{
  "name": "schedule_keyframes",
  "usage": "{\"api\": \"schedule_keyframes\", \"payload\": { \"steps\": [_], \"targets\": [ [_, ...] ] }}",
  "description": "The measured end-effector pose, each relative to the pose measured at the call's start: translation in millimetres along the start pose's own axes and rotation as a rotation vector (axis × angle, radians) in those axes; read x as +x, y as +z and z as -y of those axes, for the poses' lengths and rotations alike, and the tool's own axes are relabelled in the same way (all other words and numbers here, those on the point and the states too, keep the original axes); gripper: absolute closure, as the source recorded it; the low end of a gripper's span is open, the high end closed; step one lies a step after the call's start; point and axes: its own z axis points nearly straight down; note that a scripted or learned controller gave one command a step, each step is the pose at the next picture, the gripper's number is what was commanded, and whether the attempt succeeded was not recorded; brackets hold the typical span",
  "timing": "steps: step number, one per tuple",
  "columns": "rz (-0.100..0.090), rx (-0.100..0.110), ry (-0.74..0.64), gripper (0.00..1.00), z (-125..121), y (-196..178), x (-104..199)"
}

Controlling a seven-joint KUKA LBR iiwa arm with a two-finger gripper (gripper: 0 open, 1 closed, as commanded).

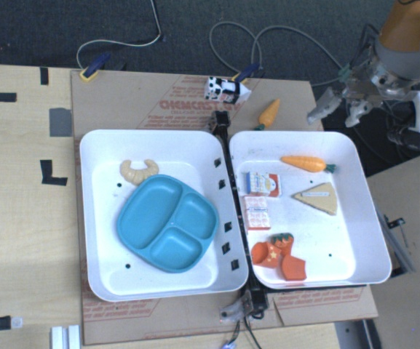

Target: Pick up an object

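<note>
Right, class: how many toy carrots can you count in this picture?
2. One carrot lies inside the right bin, near its far wall. A smaller carrot lies outside on the cardboard, just beyond that bin. None seems hidden.

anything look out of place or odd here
Yes: two items lie outside the bins on the cardboard behind them, a small orange carrot-like piece and a black-and-white cow-patterned toy. In the left bin, the blue divided plate sits askew, turned diagonally. Nothing looks spilled or broken.
</note>
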Motion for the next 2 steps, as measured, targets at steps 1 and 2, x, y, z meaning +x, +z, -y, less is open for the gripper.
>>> {"api": "schedule_keyframes", "payload": {
  "steps": [1, 2],
  "targets": [
    [-0.002, 0.004, 0.001, 0.00, 90.6, 120.8, 37.6],
    [-0.003, -0.005, -0.001, 0.00, 50.0, 184.6, 25.0]
  ]
}}
